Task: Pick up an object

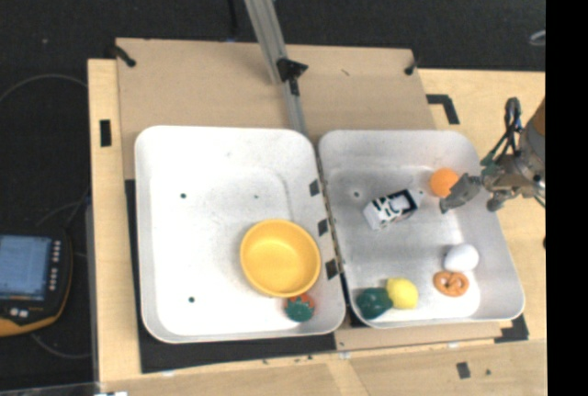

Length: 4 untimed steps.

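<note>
Green toy (373,300) & yellow ball (401,294) sit at right bin's (413,151) front; end effector (480,189) spread, hovering beside orange ball (445,181), gripping nothing.

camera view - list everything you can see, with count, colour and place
bins: 2, white, side by side on the bench
bowl: 1, yellow, left bin, near its right wall
small object: 1, green with a bit of red, left bin, front right corner
ball: 1, orange, right bin, far right
toy: 1, white and black, right bin, middle
white lump: 1, right bin, right side
ring: 1, orange, right bin, front right
yellow lump: 1, right bin, front
green lump: 1, right bin, front
tool: 1, grey, beside the ball
</note>
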Motion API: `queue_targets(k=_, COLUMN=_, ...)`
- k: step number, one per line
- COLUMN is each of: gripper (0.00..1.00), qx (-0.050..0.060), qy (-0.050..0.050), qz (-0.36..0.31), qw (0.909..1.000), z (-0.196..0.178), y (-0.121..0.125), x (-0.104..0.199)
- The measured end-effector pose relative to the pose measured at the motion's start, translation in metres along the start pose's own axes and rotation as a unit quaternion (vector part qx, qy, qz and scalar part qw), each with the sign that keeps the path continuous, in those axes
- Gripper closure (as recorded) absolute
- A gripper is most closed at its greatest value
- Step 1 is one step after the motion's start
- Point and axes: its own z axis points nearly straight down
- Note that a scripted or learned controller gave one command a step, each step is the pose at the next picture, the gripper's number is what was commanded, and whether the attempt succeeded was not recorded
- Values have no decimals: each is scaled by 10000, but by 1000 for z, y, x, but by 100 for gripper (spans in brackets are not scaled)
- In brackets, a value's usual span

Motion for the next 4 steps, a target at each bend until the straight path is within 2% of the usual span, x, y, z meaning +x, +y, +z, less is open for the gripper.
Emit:
queue_targets(k=1, gripper=0, qx=0, qy=0, qz=0, qw=10000, z=0, y=0, x=0)
queue_targets(k=2, gripper=0, qx=22, qy=-8, qz=17, qw=10000, z=44, y=5, x=-3)
queue_targets(k=3, gripper=0, qx=33, qy=-3, qz=27, qw=10000, z=107, y=5, x=-2)
queue_targets(k=4, gripper=0, qx=13, qy=-13, qz=32, qw=10000, z=118, y=5, x=-4)
